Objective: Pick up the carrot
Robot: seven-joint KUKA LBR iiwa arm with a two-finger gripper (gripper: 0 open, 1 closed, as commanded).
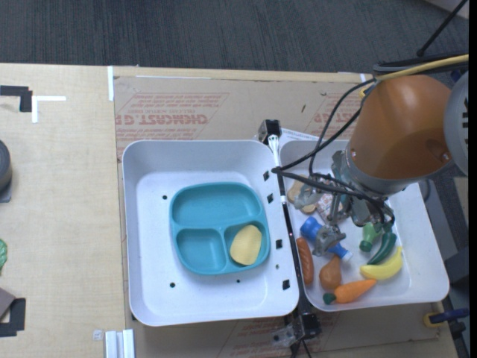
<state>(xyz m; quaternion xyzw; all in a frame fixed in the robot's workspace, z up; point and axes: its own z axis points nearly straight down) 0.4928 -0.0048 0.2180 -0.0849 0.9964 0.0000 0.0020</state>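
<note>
The arm (402,129), grey with its broad orange band, hangs over the right bin (426,230) and covers much of that bin's far half. Its tool (337,226) sits low among the toys, above the blue piece (322,236), and the cables and linkage around it hide the tips, so I cannot tell whether it is released or clenched; nothing visibly sits in its grasp.

The carrot (353,290) lies against the near wall of the right bin, pointing toward that bin's right corner. That position is the main risk. With the wall just behind it, a descent could land a tip on the rim, or push the carrot along the wall rather than closing around it. The neighbours crowd it too: a brown pear-like piece (331,273) touches its thick end, the banana (382,266) lies just beyond its thin end, and a sausage (305,259) lies nearby toward the left bin. A slightly off approach would likely nudge or grab one of these instead. The tapered, smooth body may also slip out if gripped near the tip.

The left bin (149,274) holds a teal divided plate (201,215) with a yellow piece (246,245) in one compartment, well apart from the carrot. Both bins rest on cardboard (194,107) on a pale wooden counter (56,230); beyond the counter is dark carpet (186,13).
</note>
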